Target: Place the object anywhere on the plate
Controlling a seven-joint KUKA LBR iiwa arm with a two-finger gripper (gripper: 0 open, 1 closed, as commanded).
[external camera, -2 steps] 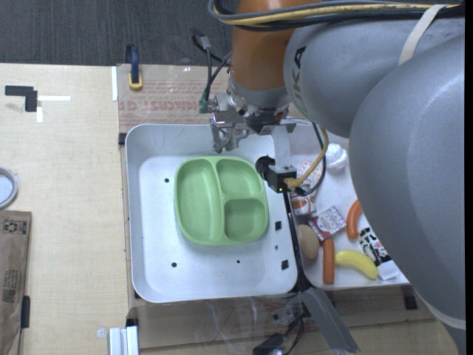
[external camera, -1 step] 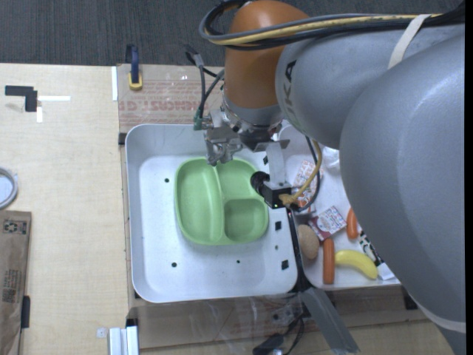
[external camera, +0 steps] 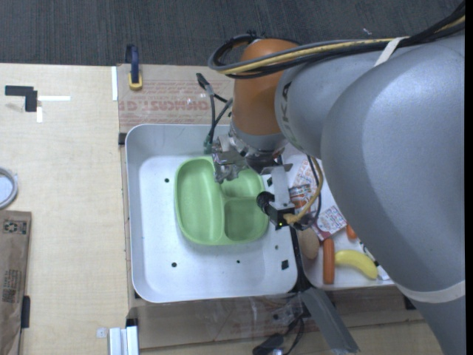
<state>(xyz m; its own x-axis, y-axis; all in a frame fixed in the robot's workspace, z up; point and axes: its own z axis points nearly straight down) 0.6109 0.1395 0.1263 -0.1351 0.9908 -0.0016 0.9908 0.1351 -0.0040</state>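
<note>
A light green plate with two compartments lies in the left white bin, toward its right side. My gripper hangs over the plate's upper right part, at the ridge between the two compartments, under the orange wrist band. The arm's grey body covers most of the right bin. I cannot make out any object in the gripper. At the right bin's near edge lie a yellow banana, an orange-red sausage-shaped piece and a small brown rounded item.
Printed packets lie in the right bin beside the gripper's cables. A clamp sits at the back left of the bins. A tape roll and brown cardboard lie on the wooden bench at far left.
</note>
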